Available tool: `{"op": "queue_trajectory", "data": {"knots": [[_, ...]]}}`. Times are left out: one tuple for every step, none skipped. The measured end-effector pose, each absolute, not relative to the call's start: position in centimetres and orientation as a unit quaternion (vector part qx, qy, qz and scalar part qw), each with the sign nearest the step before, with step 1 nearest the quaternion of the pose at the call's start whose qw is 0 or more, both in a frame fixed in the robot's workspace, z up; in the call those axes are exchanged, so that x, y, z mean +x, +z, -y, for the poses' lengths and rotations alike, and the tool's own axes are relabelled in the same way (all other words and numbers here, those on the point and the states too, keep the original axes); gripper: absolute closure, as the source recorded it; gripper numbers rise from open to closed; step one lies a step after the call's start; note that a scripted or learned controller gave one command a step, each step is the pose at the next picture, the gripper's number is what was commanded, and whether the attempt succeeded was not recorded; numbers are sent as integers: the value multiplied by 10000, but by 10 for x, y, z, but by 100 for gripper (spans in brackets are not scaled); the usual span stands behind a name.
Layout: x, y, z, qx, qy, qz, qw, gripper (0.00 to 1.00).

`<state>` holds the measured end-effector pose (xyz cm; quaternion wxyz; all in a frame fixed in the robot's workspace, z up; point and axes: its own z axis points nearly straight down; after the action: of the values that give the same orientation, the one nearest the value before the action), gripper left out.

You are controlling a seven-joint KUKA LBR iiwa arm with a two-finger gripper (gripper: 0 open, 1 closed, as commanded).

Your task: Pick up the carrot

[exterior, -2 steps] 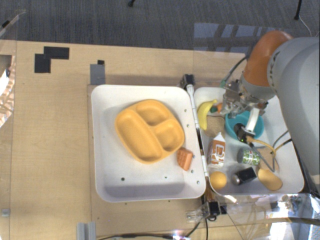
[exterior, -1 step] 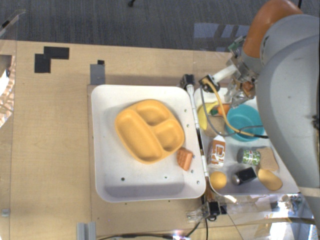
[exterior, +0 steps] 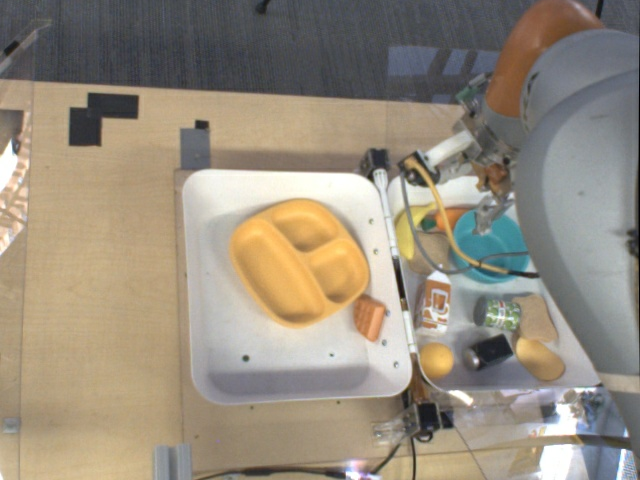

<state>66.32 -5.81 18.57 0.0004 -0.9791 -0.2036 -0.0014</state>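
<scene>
Carrot (exterior: 457, 215) in the right bin (exterior: 470, 396), up at its far end, lying roughly crosswise. Orange body pointing toward the arm, green top toward the left bin. Resting between a pale yellow dish (exterior: 408, 236) and a teal bowl (exterior: 497, 248), touching or overlapping both. Partly crossed by a yellow cable (exterior: 440, 206), so much of its length hidden.

Just above the carrot, the hand (exterior: 490, 183), hanging over the bowl's far edge. Too tangled with cable and fittings to tell how far open, and cannot tell whether anything is in its grip. Behind it, the grey arm (exterior: 585, 198) with its orange band (exterior: 535, 33), covering the right bin's outer side.

Nearer the camera in the same bin: an orange-and-white carton (exterior: 433, 303), a green can (exterior: 498, 314) on its side, a small black object (exterior: 490, 351), a yellow ball-like fruit (exterior: 436, 359) and a tan rounded piece (exterior: 541, 359), all close together.

In the left bin (exterior: 215, 268), a yellow divided tray (exterior: 298, 260) near the middle, with an orange-brown wedge (exterior: 369, 318) just beside its near right corner. Both bins on a light wooden bench (exterior: 100, 298), with black patches (exterior: 100, 116) at its far left.
</scene>
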Motion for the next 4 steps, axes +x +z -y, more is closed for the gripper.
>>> {"op": "queue_trajectory", "data": {"knots": [[632,97,91,-9620,-134,2726,-37,0],[636,346,91,-9739,-79,2270,-21,0],[601,150,95,-9812,47,1929,27,0],[538,232,134,-9766,-31,2152,-12,0]]}}
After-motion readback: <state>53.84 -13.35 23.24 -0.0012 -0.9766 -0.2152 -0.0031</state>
